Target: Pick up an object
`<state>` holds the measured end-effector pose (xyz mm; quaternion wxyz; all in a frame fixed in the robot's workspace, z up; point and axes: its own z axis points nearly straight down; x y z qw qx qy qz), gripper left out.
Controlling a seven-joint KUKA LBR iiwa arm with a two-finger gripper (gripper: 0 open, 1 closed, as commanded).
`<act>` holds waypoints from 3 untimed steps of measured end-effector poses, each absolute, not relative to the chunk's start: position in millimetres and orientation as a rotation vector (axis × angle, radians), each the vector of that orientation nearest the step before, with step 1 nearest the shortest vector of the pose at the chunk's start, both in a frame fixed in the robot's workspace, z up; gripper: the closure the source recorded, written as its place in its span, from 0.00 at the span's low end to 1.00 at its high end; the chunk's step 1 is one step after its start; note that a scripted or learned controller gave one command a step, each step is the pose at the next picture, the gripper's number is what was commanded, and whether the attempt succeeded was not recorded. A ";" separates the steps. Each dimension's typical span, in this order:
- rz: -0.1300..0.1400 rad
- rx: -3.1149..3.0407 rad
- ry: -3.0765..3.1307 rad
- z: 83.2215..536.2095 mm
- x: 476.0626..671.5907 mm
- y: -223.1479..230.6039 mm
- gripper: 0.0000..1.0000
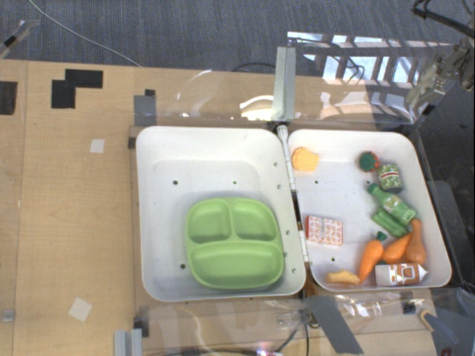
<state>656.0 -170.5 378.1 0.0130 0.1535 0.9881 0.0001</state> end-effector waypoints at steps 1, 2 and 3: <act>-0.001 0.495 3.095 334.0 647.6 -201.1 1.00; 0.000 0.479 3.091 357.5 663.4 -186.3 1.00; -0.001 0.493 3.087 395.1 661.6 -200.7 1.00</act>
